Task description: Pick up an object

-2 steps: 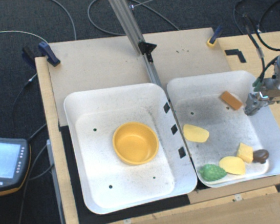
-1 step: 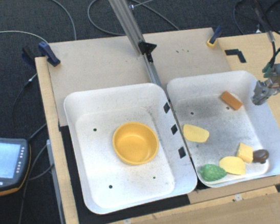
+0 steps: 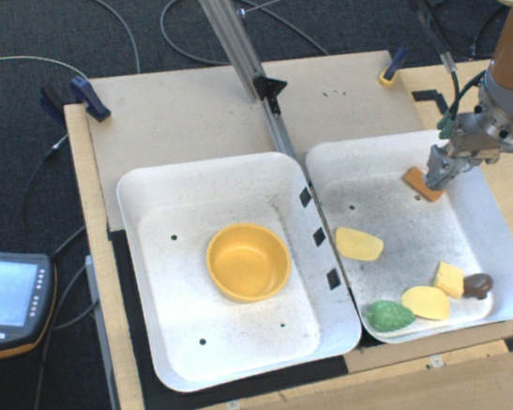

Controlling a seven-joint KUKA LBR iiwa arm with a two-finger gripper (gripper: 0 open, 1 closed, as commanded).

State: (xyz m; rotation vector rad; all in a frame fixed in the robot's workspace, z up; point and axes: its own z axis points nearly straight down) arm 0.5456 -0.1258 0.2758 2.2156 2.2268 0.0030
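Observation:
My gripper (image 3: pixel 441 169) hangs over the upper right part of the right bin (image 3: pixel 391 154), reaching in from the right. Its tip sits right against an orange-brown block (image 3: pixel 418 183), whose right end is hidden beneath it. Whether the block is held or just lies under the tip is not visible. Lower in the same bin lie a pale yellow piece (image 3: pixel 359 244), a green lump (image 3: pixel 388 314), a yellow slice (image 3: pixel 426 302), a small yellow block (image 3: pixel 450 278) and a dark brown object (image 3: pixel 477 286).
The left bin (image 3: pixel 157 204) holds a yellow bowl (image 3: pixel 248 261) near its middle. A metal rail (image 3: pixel 238 36) runs down from the top to the gap between the bins. A teach pendant (image 3: pixel 5 301) lies left of the bench.

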